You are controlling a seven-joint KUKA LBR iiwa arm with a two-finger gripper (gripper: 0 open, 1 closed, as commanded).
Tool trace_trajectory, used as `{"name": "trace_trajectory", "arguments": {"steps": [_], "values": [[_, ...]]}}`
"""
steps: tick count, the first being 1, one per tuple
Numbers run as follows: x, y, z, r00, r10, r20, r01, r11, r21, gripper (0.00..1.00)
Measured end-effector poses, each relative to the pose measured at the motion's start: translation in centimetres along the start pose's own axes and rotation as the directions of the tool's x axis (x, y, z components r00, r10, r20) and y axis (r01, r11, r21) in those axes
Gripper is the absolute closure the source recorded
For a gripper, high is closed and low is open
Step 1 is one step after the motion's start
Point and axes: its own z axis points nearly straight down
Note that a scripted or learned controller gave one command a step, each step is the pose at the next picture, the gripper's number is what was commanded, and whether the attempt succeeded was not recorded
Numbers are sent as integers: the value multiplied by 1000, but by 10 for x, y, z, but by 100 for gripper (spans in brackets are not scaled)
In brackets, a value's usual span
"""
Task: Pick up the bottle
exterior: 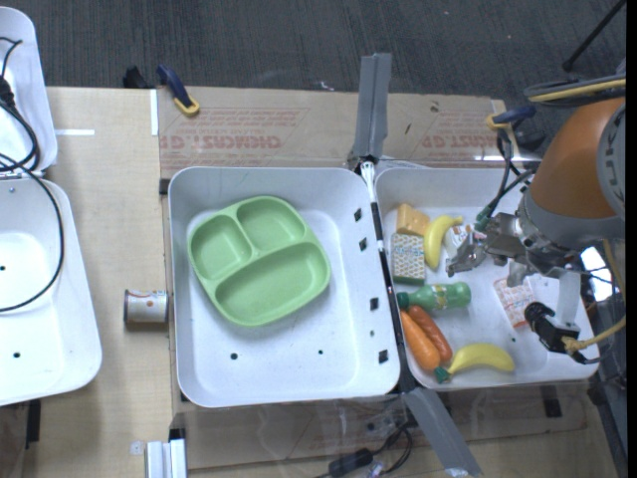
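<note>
Bottle point(435, 296) in right bin point(542, 366), between sponge point(408, 258) and carrot point(426, 338).

Even, bright overhead light, no hard shadows; soft shading under the green plate point(261, 259) and along the left bin point(194, 297) walls. White bins near blown out, mild glare on the right bin point(557, 361) floor. Focus slightly soft throughout, arm point(582, 162) a bit blurred, dark floor point(299, 18) grainy, little edge distortion
</note>
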Motion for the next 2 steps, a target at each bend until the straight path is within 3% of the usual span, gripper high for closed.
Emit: {"name": "trace_trajectory", "arguments": {"steps": [1, 2], "values": [[6, -29, 75, 915, -404, -1, 404, 915, 0, 0], [13, 23, 74, 948, -317, 1, 317, 948, -1, 0]]}}
